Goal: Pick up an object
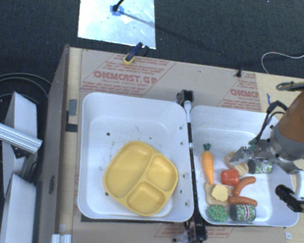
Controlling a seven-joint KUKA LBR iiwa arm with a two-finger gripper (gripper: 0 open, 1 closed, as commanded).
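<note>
Gripper [248, 159] in right bin [221, 125]; fingers' state can't be told. Carrot [207, 166] just left of it, long axis vertical, green tip up. Red pepper [230, 176], sausages [241, 192], peas [217, 213], can [242, 212] below. Left bin [110, 114] holds yellow divided plate [140, 177].

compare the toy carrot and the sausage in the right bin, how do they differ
Colour: the toy carrot is orange with a green top; the sausage is red-orange all over. Pose: the carrot lies nearly straight along the bin's left side, green top towards the far wall; the sausage lies slanted and slightly curved. Shape: the carrot tapers to a point; the sausage keeps an even thickness with rounded ends. Both are long toy foods lying flat in the right bin.
</note>
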